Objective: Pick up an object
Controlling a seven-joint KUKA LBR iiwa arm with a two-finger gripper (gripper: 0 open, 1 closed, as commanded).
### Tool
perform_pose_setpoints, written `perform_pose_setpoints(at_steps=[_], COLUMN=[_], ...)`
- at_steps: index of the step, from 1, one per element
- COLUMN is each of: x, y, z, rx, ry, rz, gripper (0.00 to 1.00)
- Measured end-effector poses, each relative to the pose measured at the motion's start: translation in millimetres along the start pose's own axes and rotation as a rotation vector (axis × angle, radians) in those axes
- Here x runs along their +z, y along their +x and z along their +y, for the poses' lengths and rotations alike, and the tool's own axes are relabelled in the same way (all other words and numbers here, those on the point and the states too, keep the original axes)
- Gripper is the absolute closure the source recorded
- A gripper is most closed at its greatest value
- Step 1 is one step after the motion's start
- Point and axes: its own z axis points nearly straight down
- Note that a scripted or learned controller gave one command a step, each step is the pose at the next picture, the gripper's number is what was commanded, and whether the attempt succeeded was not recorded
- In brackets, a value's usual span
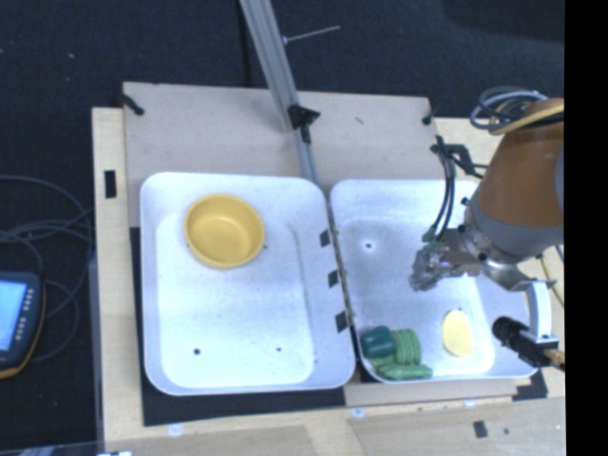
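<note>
I've got the hand point(429, 270) hanging over the middle of the right bin point(380, 207), and from this angle it's a dark grey knot under the wrist; I can't tell how it's set. Nothing sits under it that I can make out, just bare white floor.

The nearest candidates lie toward the near edge of that bin. There's a small pale yellow piece point(458, 333), oval and smooth-looking, lying flat a little way in from the near right corner. I'd judge it light and rigid, maybe slick, so I'd want to close across its narrow width, low down, not skate over the top.

Left of it, tucked into the near left corner, is the green cluster point(394, 350): a dark teal block touching a ribbed lighter green piece. They look light too, plastic I'd guess, but crowded against the wall, so coming down there could clip the rim or nudge one piece into the other.

Over in the left bin point(237, 350) sits a yellow bowl point(225, 231), upright, well apart from everything. Its thin rim is the obvious place to pinch, and it looks stiff and light.
</note>
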Motion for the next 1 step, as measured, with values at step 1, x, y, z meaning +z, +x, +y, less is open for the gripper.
perform_pose_setpoints(at_steps=[1], x=[5.9], y=[47.5], z=[-7.6], rx=[-0.001], ry=[0.0], rz=[0.0], gripper=[1.0])
